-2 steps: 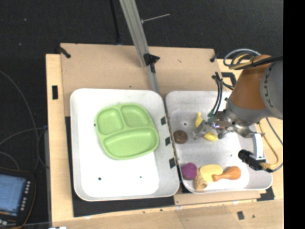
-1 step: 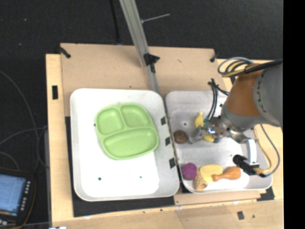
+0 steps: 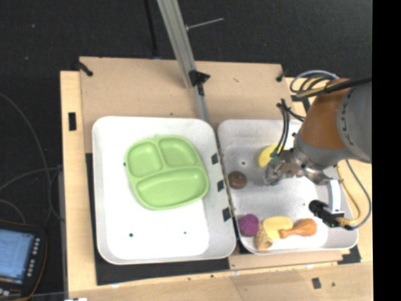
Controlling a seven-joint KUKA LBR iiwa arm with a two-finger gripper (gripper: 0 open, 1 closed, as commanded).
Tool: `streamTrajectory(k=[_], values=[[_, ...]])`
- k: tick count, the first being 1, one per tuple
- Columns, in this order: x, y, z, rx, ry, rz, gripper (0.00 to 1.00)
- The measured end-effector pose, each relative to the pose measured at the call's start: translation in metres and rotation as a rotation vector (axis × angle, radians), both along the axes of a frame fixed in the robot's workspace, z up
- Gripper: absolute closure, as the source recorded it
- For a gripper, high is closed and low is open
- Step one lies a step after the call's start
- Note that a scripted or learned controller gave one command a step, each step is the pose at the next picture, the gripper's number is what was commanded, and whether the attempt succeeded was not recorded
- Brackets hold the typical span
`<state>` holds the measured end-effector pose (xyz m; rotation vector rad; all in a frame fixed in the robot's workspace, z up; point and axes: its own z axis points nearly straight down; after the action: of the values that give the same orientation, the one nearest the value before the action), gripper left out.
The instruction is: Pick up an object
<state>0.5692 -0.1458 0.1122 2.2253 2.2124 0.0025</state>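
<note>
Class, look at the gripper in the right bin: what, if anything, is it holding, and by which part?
It cannot be told. The gripper sits low in the right bin beside a yellow object, but no object shows between its fingers.

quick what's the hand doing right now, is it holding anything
Hand: low in the right bin, beside the yellow object; open or shut cannot be told, and nothing is visibly held.

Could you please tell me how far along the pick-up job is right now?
Done: the arm has reached into the right bin. In hand: the gripper is low beside the yellow object, nothing visibly held. Left: grasping and lifting; the brown ball and purple object lie untouched.
</note>
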Motion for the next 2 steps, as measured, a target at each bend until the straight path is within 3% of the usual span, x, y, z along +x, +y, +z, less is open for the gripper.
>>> streamTrajectory(k=[2], values=[[0.013,-0.017,0.111,-0.002,-0.004,0.008,1.0]])
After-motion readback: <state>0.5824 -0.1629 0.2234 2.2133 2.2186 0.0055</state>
